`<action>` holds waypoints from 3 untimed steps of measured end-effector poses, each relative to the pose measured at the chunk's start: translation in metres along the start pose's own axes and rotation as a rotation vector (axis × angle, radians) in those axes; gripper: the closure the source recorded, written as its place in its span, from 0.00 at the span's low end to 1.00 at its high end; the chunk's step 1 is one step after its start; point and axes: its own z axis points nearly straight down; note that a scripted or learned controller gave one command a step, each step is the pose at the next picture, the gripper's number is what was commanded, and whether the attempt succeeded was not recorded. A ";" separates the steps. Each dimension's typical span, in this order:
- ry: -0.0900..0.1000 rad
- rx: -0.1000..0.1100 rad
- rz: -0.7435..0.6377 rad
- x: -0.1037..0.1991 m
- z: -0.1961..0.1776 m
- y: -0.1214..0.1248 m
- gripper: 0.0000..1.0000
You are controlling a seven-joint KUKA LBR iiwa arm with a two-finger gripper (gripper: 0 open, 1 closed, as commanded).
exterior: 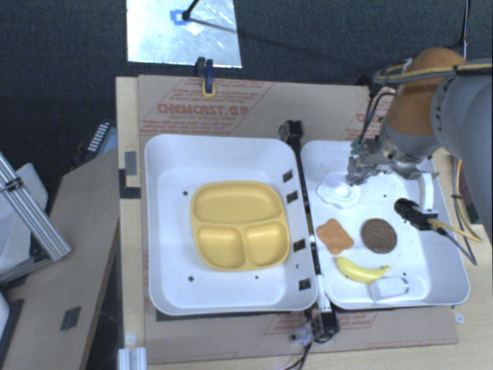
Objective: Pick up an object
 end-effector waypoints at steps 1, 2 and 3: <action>0.000 -0.002 -0.003 0.002 -0.044 0.003 1.00; 0.000 -0.005 -0.004 0.004 -0.109 0.004 1.00; 0.001 0.001 -0.004 0.004 -0.113 0.005 1.00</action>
